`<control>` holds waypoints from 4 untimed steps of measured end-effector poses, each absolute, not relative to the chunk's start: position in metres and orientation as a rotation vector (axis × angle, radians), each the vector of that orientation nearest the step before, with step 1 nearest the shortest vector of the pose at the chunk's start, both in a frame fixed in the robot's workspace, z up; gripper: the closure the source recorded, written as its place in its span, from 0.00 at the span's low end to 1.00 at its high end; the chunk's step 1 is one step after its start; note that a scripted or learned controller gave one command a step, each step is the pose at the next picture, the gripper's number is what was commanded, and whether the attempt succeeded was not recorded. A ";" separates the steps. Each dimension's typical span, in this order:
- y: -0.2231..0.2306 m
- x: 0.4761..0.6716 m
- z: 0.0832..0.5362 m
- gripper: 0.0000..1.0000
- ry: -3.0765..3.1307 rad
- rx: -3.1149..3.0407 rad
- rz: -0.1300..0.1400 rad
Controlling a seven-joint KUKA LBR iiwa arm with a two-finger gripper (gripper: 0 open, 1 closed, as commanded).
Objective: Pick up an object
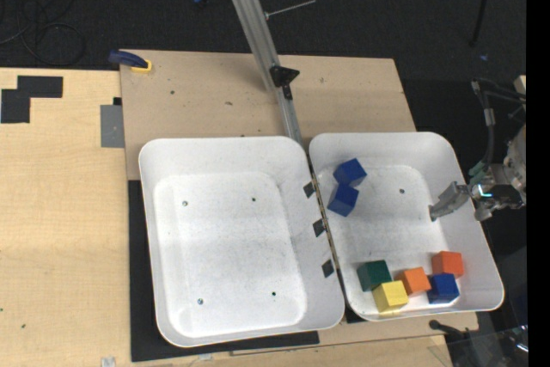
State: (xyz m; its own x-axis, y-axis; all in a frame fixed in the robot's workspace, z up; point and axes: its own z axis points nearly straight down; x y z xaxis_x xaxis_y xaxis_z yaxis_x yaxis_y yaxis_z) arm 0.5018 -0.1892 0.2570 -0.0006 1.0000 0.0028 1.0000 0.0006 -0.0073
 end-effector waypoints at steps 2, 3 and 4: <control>-0.190 0.501 0.215 0.00 -2.216 -2.217 0.005; -0.188 0.503 0.171 0.00 -2.215 -2.217 0.005; -0.182 0.506 0.109 0.00 -2.213 -2.216 0.006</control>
State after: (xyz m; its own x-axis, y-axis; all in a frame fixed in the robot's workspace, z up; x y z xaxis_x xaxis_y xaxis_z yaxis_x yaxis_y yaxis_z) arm 0.5061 -0.1817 0.1093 0.0012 1.0000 0.0041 1.0000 -0.0012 -0.0096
